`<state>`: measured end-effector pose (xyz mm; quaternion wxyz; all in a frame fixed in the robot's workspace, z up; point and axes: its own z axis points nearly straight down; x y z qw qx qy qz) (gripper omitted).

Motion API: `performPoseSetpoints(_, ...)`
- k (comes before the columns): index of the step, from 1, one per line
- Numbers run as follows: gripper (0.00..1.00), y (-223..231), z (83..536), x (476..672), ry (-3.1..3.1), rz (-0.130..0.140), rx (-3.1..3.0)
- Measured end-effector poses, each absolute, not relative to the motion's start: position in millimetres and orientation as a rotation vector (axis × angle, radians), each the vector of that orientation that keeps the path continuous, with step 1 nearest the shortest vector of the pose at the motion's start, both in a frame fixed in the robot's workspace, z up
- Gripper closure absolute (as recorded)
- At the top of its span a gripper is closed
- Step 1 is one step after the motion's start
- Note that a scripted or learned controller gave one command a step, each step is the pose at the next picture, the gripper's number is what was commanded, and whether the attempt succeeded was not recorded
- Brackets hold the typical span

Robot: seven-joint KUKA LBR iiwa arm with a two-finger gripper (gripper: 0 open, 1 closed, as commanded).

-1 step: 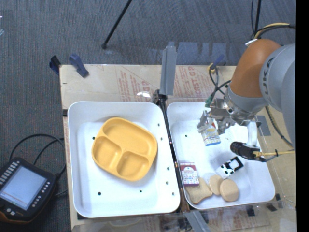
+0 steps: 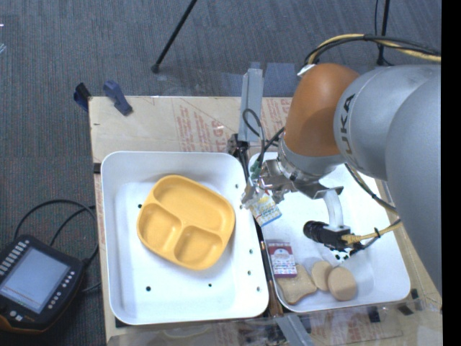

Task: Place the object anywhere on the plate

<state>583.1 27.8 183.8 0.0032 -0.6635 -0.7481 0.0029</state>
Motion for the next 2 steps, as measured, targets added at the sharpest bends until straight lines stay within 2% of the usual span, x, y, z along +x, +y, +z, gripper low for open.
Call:
performPoseSetpoints(1,1.0,75.5,183.8,616.6,-2.528,0.007,-1.857)
performPoseSetpoints(2,0.0,75.5,184.0,616.7,-2.529,0.006,-1.857)
